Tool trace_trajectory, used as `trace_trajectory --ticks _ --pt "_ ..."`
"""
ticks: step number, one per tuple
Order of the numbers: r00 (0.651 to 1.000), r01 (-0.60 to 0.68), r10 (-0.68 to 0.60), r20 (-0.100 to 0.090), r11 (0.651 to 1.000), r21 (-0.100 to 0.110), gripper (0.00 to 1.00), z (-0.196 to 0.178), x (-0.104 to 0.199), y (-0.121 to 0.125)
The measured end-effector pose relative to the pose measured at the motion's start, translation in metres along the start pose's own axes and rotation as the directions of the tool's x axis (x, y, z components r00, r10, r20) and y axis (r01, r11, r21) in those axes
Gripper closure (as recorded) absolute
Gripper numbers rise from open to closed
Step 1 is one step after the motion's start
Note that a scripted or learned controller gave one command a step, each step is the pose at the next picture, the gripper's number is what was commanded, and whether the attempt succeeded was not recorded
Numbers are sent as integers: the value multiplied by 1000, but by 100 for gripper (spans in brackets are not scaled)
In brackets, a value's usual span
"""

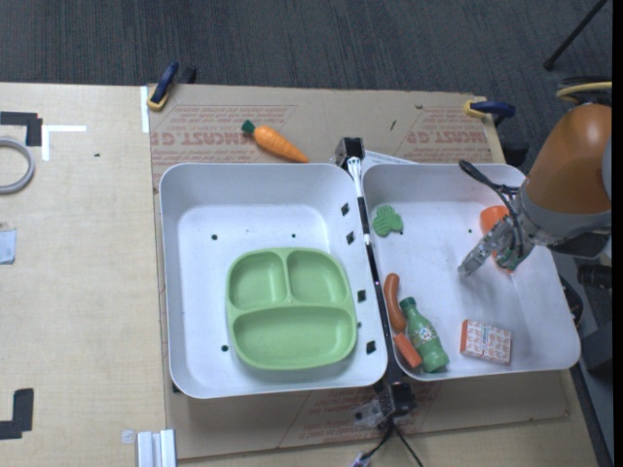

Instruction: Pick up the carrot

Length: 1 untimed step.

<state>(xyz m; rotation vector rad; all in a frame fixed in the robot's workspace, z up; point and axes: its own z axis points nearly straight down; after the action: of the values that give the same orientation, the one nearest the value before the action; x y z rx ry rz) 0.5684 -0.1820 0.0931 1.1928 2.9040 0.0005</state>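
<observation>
In the camera view, the carrot (276,142) lies on the surface behind the left bin (185,261), its long side slanting, leaves to the left. The pincer (496,249) hangs over the right bin (545,353), far right of the carrot. Nobody can tell its grip.

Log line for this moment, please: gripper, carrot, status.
gripper: low in right bin | carrot: on cardboard behind left bin, apart from gripper | status: not picked
</observation>
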Motion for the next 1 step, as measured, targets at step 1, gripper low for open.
trace_trajectory --ticks 1 --pt "951 310 -310 1 951 0 100 0 -17 -40"
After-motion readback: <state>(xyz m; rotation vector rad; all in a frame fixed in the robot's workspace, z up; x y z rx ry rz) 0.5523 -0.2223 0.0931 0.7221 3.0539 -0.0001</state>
